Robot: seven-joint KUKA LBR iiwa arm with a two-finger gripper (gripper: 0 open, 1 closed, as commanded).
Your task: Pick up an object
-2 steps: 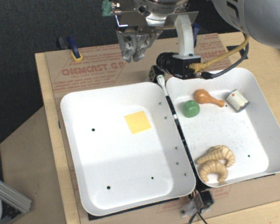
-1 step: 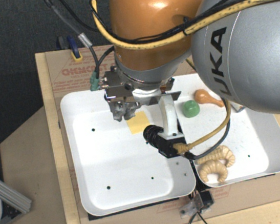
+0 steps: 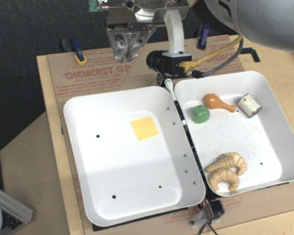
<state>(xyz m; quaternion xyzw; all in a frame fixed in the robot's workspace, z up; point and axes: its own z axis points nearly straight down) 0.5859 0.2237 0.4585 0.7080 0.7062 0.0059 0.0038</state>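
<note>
A flat yellow square [image 3: 144, 128] lies in the left bin [image 3: 88, 166], a little right of its middle. The right bin [image 3: 280, 139] holds a green ball [image 3: 201, 113], an orange pear-shaped piece [image 3: 218, 102] touching it, a small white and grey cylinder [image 3: 249, 105], and two tan croissant-like pieces [image 3: 226, 171] near the front. My gripper [image 3: 127, 49] hangs high over the cardboard behind the left bin's far right corner, apart from every object. Nothing shows beneath it.
The arm's large grey body [image 3: 250, 2] fills the upper right. A black fitting with yellow cable [image 3: 183, 63] sits at the far end of the seam between the bins. Blue clamps [image 3: 78, 50] hold the cardboard's back edge.
</note>
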